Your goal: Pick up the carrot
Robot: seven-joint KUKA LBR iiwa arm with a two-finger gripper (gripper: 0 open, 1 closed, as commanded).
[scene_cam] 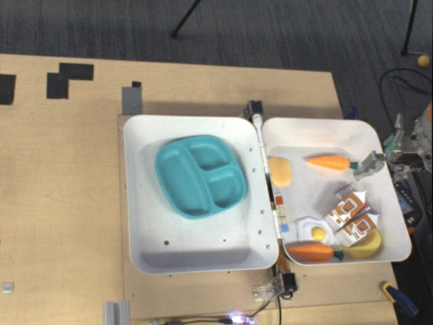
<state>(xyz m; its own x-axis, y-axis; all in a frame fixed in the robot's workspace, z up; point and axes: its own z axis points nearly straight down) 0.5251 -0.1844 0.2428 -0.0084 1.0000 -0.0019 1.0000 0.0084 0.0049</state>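
The gripper hung over the right bin's far right rim. Whether it was released or clenched could not be told, and nothing showed inside it. The carrot lay just beside its tip, green end towards it and orange body pointing away, flat on the bin floor. Nearer the camera from the gripper sat a brown-and-white packet, then a yellow fruit, a fried egg toy and a second orange vegetable. Beyond the carrot lay a yellow piece. Farthest off, the left bin held a teal divided plate.
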